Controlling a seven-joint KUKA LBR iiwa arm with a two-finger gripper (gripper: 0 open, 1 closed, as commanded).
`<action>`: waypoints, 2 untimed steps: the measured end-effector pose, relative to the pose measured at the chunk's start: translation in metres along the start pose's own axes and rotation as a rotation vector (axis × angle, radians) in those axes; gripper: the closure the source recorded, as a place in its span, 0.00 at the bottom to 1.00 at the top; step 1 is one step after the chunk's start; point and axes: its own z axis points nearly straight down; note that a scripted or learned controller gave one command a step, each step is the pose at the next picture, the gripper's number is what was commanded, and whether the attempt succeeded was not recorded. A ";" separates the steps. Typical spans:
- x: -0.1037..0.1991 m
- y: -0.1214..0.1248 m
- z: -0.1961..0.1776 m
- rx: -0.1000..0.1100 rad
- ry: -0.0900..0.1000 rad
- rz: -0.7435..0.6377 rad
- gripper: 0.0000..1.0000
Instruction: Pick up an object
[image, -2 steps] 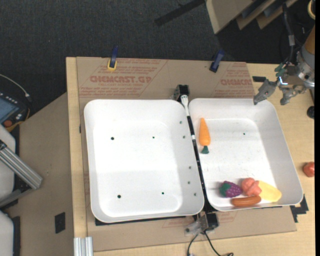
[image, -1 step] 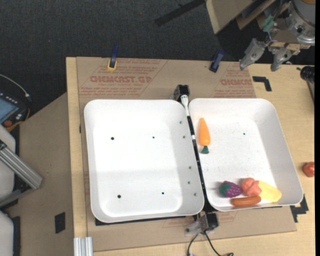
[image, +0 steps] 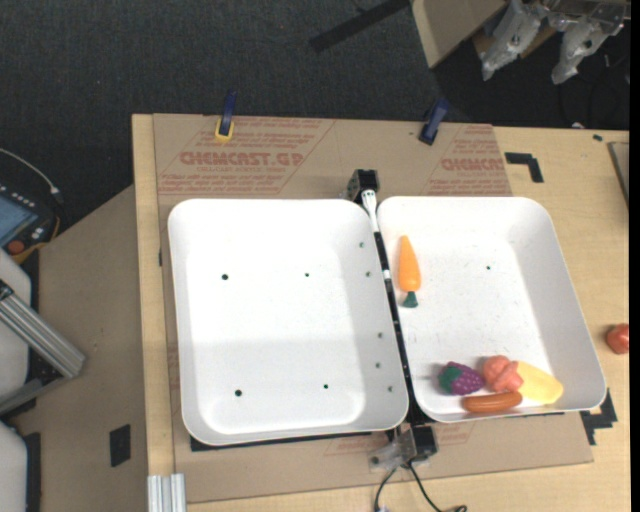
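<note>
Camera view: looks down at a slant on the bench and both bins.
Gripper (image: 541, 42): pale grey, at the top right, beyond the far edge of the bench and well apart from both bins.
Grip state: cannot tell how far open it is or whether it has anything; that part of the view is too cluttered and small.
Left bin (image: 270, 310): white and shallow, with a few dark dots on its floor.
Right bin (image: 500, 290): white, just beside the left bin, their inner rims touching along the middle.
Carrot (image: 407, 262): orange toy in the right bin, close to its left wall, lying lengthwise with the green end toward the near side.
Grapes (image: 461, 378): purple toy bunch near the right bin's near wall.
Pink piece (image: 503, 373): just right of the grapes, touching the yellow piece (image: 541, 385).
Sausage (image: 490, 402): red-orange, lying along the near wall, just in front of the grapes and the pink piece.
Orange-red object (image: 618, 339): outside the right bin, on the bench at the view's right edge.
Cardboard sheet (image: 330, 150): brown, printed in red, under both bins.
Blue clamps (image: 434, 120): on the sheet's far edge.
</note>
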 end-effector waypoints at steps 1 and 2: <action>0.021 -0.077 -0.023 0.020 0.002 0.005 0.00; 0.085 -0.084 -0.022 0.019 0.001 0.002 0.00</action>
